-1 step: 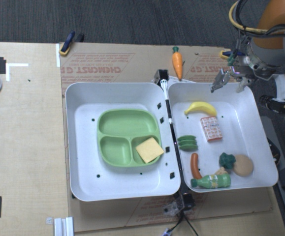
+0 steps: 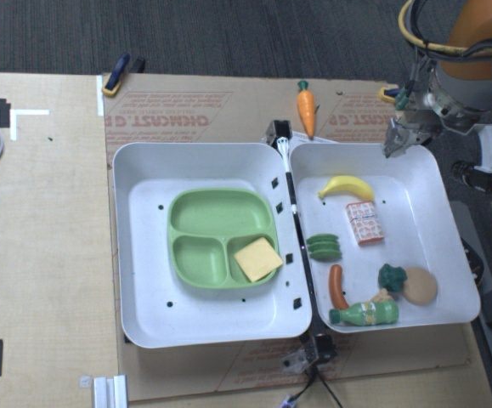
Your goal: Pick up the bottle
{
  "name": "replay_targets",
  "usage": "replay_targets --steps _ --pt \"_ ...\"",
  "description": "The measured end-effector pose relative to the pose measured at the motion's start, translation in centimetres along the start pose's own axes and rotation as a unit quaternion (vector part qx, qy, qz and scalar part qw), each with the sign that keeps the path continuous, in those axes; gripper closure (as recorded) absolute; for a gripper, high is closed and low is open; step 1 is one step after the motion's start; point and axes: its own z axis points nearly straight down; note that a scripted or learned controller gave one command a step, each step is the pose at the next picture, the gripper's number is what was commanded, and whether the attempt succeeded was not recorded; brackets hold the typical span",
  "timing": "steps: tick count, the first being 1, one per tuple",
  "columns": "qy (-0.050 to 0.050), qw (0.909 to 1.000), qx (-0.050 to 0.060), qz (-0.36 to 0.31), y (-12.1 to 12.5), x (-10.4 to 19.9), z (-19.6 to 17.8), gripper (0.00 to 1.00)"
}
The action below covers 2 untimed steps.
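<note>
Crowding is the main risk in the camera view: the bottle point(image 2: 365, 314) lies flat at the lower edge of the right bin point(image 2: 449, 219), touching a sausage point(image 2: 337, 286) and near broccoli point(image 2: 391, 277). The hand point(image 2: 396, 143) hovers upper right, its opening impossible to tell, nothing visibly held.

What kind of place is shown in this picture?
Probably a robotics lab test bench: two white bins clamped together on cardboard, toy food such as a banana and a green bottle, and the arm's end effector above.
</note>
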Motion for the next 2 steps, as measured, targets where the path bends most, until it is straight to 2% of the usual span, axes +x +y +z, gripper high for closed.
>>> replay_targets --steps 1,2 --pt "0.001 0.9926 0.001 -0.121 -5.9 13.2 3.4 1.0" --pt "0.001 0.9932 0.001 -0.117 -15.9 19.5 3.1 1.0"
